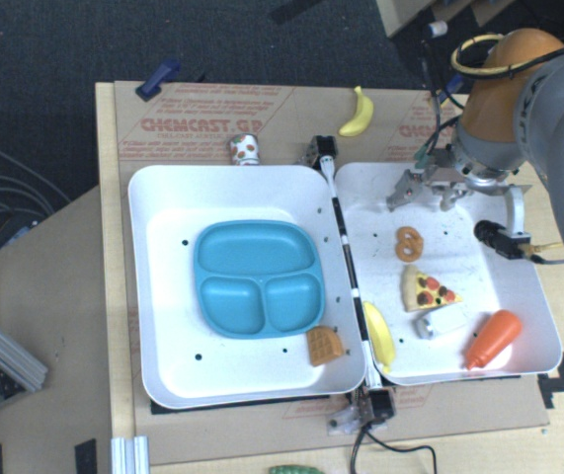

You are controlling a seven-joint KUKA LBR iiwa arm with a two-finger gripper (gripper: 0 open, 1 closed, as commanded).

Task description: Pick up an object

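Hovering over the right bin (533, 294) top edge, gripper (427, 188) has its fingers apart, clamped on nothing. Pretzel (409, 242) lies just below it: light, stiff, brittle-looking toy; best pinched across its outer loops, gently.

bench (123, 294) | white bins (153, 265) | banana (357, 115) | small cup (245, 148)

Grey arm (558, 97), orange band, seemingly metallic pincer (428, 192)
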